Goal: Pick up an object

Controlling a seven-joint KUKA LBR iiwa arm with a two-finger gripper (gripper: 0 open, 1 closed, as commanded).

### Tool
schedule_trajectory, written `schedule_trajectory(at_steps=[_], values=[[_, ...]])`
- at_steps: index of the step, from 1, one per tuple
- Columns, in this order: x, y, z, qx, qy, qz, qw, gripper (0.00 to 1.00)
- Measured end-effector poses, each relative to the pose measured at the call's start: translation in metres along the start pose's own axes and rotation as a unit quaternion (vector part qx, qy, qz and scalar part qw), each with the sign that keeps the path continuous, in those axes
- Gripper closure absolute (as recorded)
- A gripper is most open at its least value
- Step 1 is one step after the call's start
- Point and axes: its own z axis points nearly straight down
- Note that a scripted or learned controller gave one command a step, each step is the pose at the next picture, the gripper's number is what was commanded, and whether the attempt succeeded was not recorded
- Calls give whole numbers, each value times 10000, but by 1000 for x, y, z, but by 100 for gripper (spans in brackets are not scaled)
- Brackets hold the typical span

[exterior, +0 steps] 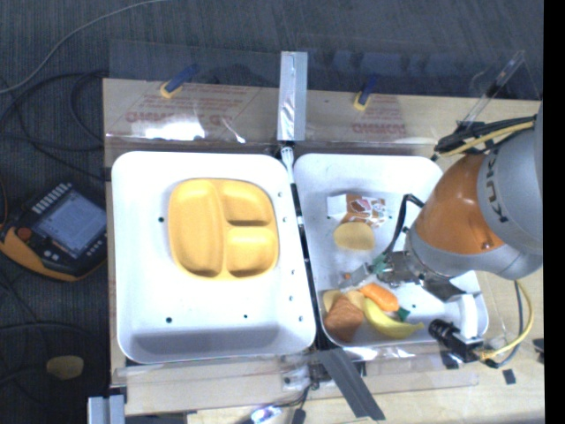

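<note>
- A handheld pendant point(55, 232), orange-edged with a dark screen, lies on the grey carpet left of the desk, with cables near it.
- The desk point(221, 104) carries 2 shallow white bins side by side.
- The left bin point(141, 325) holds 1 thing: a yellow tray point(222, 228) with 3 compartments, lying flat near the bin's middle.
- A silver strip point(293, 87) stands at the far end of the seam between the 2 bins.
- The right bin point(316, 179) holds the loose things to pick from.
- Toward its far wall lies a small white packet point(362, 208) with red-orange print. A pale yellow round piece point(355, 235) lies just in front of it.
- At the near wall sits a tight cluster. A brown lump point(344, 321) is on the left, and an orange carrot point(381, 295) lies against a yellow banana point(390, 325).
- What the brown lump is cannot be made out.
- The tool point(386, 268) hangs over the right bin, just above the carrot's far end and right of the pale round piece.
- It is small and dark under the wrist, so I cannot tell whether it is open or closed.
- The arm point(463, 223), grey with an orange band, covers the right side of the right bin and hides that wall.
- The arm itself is cut off at the right edge.
</note>
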Motion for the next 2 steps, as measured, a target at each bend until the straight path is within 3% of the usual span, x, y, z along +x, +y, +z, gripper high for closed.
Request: schedule_trajectory(at_steps=[1, 2], values=[[-2, 1, -8, -10, -27, 5, 10000, 100], [49, 20, -141, 82, -22, -181, 9998, 100]])
